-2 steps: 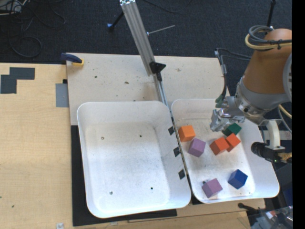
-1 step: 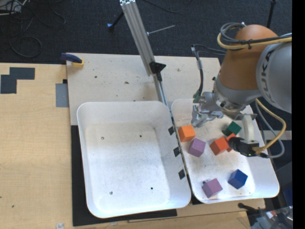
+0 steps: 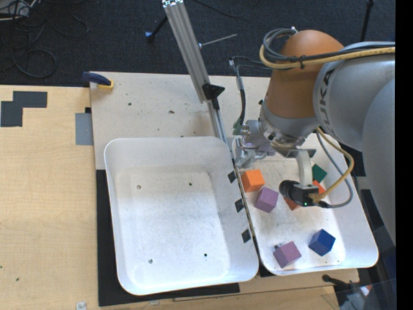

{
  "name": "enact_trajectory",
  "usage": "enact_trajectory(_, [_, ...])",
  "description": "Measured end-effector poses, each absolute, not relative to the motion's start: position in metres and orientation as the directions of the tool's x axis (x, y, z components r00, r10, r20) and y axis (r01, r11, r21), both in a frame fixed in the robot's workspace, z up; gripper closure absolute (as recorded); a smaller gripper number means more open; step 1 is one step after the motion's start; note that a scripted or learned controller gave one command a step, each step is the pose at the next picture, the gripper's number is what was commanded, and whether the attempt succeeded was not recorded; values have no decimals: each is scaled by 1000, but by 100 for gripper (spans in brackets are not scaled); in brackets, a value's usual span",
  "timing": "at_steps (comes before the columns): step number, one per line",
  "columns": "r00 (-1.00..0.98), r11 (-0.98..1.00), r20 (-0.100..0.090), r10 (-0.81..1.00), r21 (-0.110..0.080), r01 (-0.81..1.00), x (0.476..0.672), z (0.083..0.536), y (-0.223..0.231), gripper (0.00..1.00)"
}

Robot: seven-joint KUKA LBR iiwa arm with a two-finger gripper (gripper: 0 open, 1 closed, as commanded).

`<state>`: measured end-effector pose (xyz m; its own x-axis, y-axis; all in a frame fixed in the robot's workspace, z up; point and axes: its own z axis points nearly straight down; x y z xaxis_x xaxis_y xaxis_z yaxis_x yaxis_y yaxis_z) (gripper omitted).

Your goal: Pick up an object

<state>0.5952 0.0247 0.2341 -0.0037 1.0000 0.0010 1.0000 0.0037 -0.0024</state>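
You have the desk [image 3: 45, 192] under both bins, its pale wood running out to the left. Over its right side hangs the arm [image 3: 348, 102], grey with its orange band [image 3: 303, 76], reaching in from the right and covering the far part of the right bin.

The left bin [image 3: 122, 154] is the larger white shape in front of you, its floor speckled with small dark marks. The right bin [image 3: 368, 250] sits just beside it, touching along the shared edge, and it holds all the blocks.

A slanted metal rail [image 3: 190, 50] rises from the divide between the bins toward the far left.

The tool [image 3: 248, 154] is low over the far left corner of the right bin, right above the orange block [image 3: 252, 179]. You cannot tell from this angle how far its fingers are spread, and nothing can be seen held between them.

Just near of the orange block lies a purple block [image 3: 266, 199], close beside it. A second purple block [image 3: 286, 253] rests near the front wall of the right bin, with a blue block [image 3: 321, 241] just to its right. A green block [image 3: 319, 172] peeks out on the far right, partly behind a cable [image 3: 335, 166], and a small red piece [image 3: 292, 202] lies beneath a black fitting near it.
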Motion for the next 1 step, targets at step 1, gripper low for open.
enact_trajectory(1, [-4, 4, 2, 1000, -2, 1000, 607, 240, 78, 100])
